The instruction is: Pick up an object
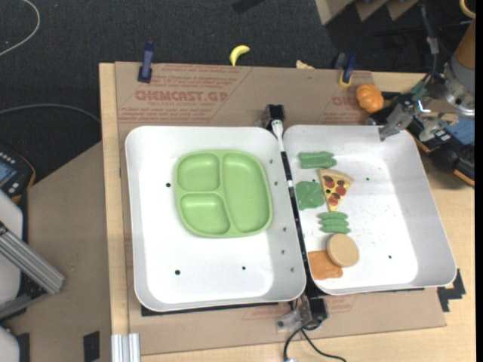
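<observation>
Bins side by side on bench: left bin (151, 225) carries a green divided plate (223, 193). Right bin (407, 217) holds toy food along its left side: pizza slice (334, 187), green pieces (316, 159), tan round disc (343, 250) touching an orange piece (323, 266). Gripper (394, 123) sits over the right bin's far right corner, holding nothing; jaw gap cannot be told.

Even, fairly bright overhead light falls on the two white bins (377, 274), which glare softly and nearly wash out. Shadows are faint and short. The dark floor (75, 29) around the tabletop (196, 89) stays dim. The whole picture is slightly soft and grainy.
</observation>
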